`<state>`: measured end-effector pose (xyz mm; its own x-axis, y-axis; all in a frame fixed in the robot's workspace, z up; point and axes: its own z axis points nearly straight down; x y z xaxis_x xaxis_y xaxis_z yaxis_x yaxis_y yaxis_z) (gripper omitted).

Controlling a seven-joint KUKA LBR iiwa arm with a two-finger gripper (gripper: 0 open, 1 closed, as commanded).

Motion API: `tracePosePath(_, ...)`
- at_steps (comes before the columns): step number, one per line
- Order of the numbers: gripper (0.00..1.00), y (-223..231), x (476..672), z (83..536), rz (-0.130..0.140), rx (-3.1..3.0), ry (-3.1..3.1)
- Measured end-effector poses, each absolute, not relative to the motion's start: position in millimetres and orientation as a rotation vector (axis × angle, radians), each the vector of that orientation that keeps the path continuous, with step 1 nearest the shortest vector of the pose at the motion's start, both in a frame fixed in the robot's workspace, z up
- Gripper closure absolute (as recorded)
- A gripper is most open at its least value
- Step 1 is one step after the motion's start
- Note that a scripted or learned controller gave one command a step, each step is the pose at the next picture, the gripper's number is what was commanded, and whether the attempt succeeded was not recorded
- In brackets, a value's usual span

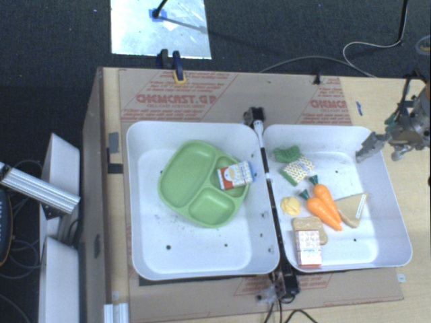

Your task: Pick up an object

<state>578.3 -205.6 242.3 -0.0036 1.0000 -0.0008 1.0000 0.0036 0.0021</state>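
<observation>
Gripper point(381, 148) at right bin's point(377, 258) upper-right rim, fingers apart, holding nothing. Carrot point(323, 204) below-left of it, w/ wedge point(353, 208) just beside. Carton point(308, 247) further down. Green plate point(195, 180) far left, small box point(235, 175) on it.

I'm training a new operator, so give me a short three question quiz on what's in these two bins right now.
1. True or false: the small carton rests on the green divided plate.
2. Which bin holds the carrot: A left, B right?
3. Fill in: the pincer hangs over the right bin's ____ edge.

Key: 1 true. 2 B. 3 right.
</observation>
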Motion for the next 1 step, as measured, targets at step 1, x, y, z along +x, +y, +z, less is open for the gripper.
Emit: tracePosePath(1, 0.00, -166.1, 568.7, 100.1, -0.002, 2.218, 2.228)
